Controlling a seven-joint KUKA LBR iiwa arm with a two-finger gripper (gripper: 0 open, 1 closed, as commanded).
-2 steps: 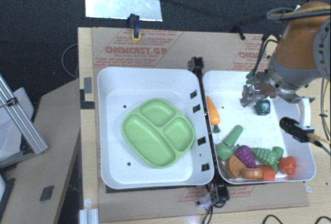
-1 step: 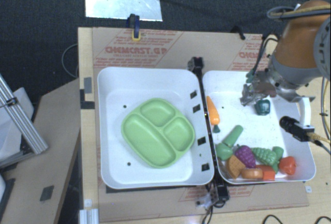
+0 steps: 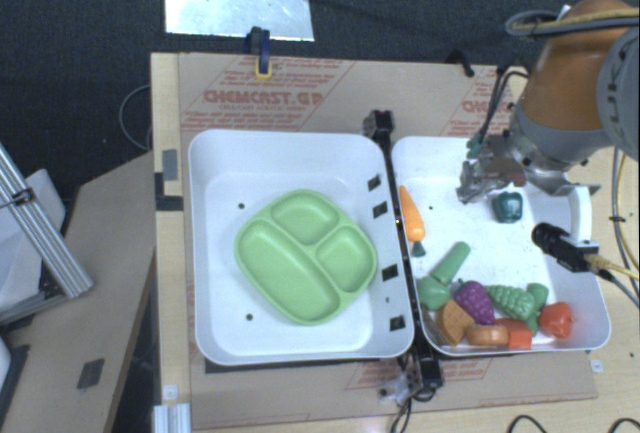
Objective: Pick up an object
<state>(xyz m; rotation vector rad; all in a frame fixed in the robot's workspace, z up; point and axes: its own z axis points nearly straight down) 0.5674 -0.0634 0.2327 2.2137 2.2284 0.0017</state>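
while the pincer (image 3: pixel 478 183) hangs low over the far part of the right bin (image 3: pixel 590 326), whether it is parted or closed cannot be told, nor whether it has anything. at its three o'clock, just beside it, lies a dark teal object (image 3: pixel 508 207), the likeliest pick. at seven o'clock a carrot (image 3: pixel 410 212) rests against the divider; at five to six o'clock a heap of toy food (image 3: pixel 487 306) crowds the near edge. a closing here may catch nothing, as the teal piece sits off to one side. the wrist hides the tips. the left bin (image 3: pixel 215 171) holds a green tray (image 3: pixel 305 256).
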